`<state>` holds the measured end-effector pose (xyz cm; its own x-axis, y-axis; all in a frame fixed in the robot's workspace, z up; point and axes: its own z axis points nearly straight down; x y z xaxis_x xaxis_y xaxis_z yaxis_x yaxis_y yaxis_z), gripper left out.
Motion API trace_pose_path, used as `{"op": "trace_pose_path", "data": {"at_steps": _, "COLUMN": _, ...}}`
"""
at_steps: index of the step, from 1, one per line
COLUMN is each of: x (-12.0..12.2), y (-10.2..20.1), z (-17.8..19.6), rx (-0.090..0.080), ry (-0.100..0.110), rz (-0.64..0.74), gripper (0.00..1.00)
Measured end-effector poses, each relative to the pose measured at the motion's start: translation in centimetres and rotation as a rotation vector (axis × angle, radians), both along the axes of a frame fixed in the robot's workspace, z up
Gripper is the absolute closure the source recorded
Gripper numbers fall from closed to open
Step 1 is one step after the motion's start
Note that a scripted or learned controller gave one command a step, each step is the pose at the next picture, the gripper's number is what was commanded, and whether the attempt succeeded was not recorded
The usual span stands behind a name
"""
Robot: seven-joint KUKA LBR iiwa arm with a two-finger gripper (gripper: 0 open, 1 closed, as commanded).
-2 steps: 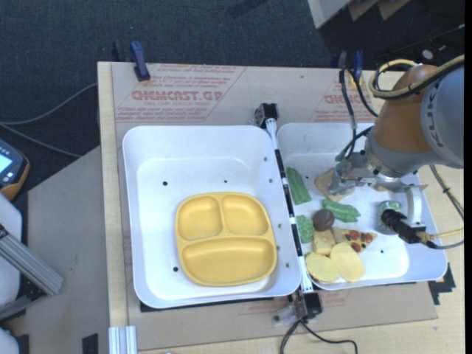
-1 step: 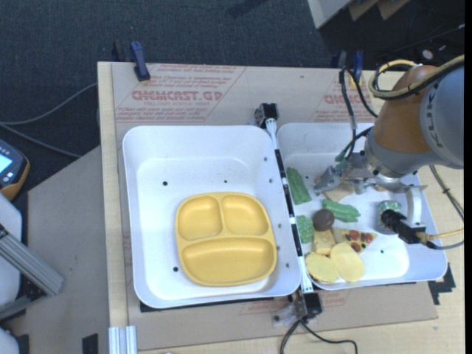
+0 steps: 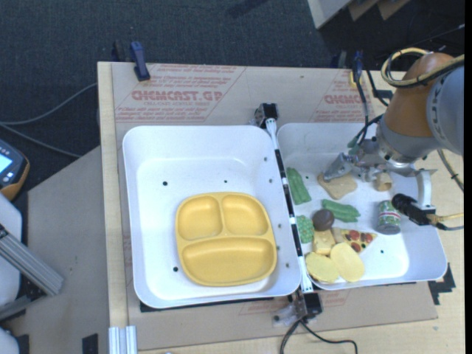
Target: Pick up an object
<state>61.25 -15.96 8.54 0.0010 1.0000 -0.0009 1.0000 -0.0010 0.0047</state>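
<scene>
Camera view puts the gripper (image 3: 341, 169), whose finger state I cannot tell, low in the right bin (image 3: 417, 268) at frame right over a tan bread piece (image 3: 338, 187); I'd descend squarely, then close.

Your left bin (image 3: 147, 161) holds a yellow three-compartment plate (image 3: 225, 238), lying flat toward the bin's 5 o'clock corner. The bin sits on a brown printed board (image 3: 184, 94). A blue clamp (image 3: 138, 59) grips the board's edge at 11 o'clock, and a black clip (image 3: 267, 112) sits at the bin's 1 o'clock corner. At 9 o'clock, dark carpet (image 3: 59, 35) carries a thin cable (image 3: 44, 113). At 8 o'clock lies an aluminium rail (image 3: 26, 260).
</scene>
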Motion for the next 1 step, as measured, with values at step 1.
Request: {"op": "trace_pose_path", "data": {"at_steps": 1, "x": -4.05, "y": -5.09, "z": 3.81, "rx": 0.001, "ry": 0.004, "rz": -0.001, "gripper": 0.0}}
